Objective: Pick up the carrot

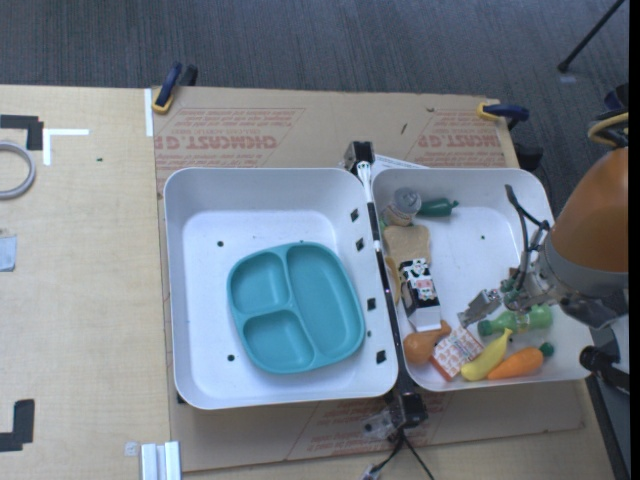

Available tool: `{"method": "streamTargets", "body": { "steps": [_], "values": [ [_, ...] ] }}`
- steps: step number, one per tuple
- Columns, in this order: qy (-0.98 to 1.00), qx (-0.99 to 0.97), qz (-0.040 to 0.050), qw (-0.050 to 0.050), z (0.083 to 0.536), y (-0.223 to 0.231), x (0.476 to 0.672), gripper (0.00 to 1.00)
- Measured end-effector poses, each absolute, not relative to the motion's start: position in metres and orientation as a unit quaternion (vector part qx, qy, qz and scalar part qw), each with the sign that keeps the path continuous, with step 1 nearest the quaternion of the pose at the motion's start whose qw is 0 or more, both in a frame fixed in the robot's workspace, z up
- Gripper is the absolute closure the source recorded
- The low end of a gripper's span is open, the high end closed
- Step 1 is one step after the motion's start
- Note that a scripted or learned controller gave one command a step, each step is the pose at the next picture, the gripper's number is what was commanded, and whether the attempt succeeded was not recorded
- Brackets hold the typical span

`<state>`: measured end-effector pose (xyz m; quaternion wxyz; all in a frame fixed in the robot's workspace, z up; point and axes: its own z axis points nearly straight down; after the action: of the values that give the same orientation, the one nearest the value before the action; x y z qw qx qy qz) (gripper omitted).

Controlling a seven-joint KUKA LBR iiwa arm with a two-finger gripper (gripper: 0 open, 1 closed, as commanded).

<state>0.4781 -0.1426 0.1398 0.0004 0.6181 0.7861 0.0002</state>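
The carrot (518, 363), orange with a green stalk end, lies in the front right corner of the right bin (470, 233). It rests against a yellow banana (487, 358). My gripper (487, 306) hangs low over the right bin, just behind and to the left of the carrot, above a green toy vegetable (522, 320). Nothing can be seen held in it. The grey arm with its orange band (603, 218) comes in from the right and hides part of the bin's right side.
A red-and-white packet (457, 352) and an orange piece (422, 345) lie left of the banana. Further back are a black-and-white carton (419, 283), a brown card (405, 240), a grey lid (403, 203) and a dark green item (437, 206). The left bin (200, 268) holds a teal divided plate (295, 306).
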Motion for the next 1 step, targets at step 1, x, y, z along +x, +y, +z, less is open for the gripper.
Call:
{"method": "streamTargets", "body": {
  "steps": [1],
  "values": [
    [0.87,0.494,0.0002,0.0,0.1056,-0.1253,0.4777,0.0]
  ]
}}
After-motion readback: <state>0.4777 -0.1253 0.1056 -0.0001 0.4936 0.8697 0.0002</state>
